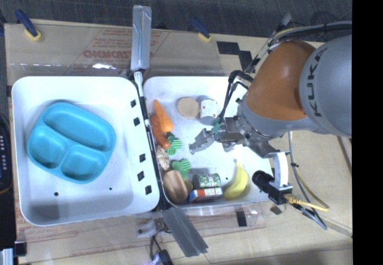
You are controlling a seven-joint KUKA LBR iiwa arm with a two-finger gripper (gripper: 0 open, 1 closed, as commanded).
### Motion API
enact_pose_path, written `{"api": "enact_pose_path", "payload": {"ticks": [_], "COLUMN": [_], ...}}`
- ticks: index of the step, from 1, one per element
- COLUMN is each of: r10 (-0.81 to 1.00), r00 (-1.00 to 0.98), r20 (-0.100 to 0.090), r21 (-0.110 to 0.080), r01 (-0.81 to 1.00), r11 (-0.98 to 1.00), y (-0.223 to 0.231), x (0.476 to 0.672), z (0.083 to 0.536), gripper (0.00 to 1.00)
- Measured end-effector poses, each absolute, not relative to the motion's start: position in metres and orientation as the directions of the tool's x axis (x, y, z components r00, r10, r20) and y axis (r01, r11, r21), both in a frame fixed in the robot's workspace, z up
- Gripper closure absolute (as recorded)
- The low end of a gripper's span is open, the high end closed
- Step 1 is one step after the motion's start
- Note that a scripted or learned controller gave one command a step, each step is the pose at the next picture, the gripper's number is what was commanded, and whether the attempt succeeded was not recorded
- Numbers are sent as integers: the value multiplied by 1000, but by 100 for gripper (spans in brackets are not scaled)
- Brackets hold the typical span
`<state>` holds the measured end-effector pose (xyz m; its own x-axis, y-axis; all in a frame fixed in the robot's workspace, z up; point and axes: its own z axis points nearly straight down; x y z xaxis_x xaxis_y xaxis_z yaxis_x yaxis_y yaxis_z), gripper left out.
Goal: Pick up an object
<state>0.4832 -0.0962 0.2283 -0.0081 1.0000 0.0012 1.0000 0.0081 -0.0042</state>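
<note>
My gripper (202,140) hangs over the middle of the right bin (179,85), its fingers spread open with nothing between them. Left of it lies an orange carrot (160,121) with green tops (174,146). Behind it sit a tan round piece (188,107) and a small white cup (207,108). Toward the front of the bin lie a brown potato-like object (175,184), a green leafy piece (181,165), a small can (207,182) and a yellow banana (237,182).
The left bin (36,198) holds a blue divided tray (70,140). A grey metal bar (140,36) stands between the bins at the back. The arm's orange band (276,84) covers the right bin's right side.
</note>
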Motion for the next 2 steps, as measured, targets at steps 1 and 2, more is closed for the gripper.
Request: {"api": "enact_pose_path", "payload": {"ticks": [1, 2], "r10": [999, 995], "r00": [52, 98], "r20": [2, 0], "r21": [-13, 2], "r01": [999, 995], "r11": [-52, -98], "y": [-119, -126], "x": [501, 477], "z": [104, 188], "gripper": [0, 0]}}
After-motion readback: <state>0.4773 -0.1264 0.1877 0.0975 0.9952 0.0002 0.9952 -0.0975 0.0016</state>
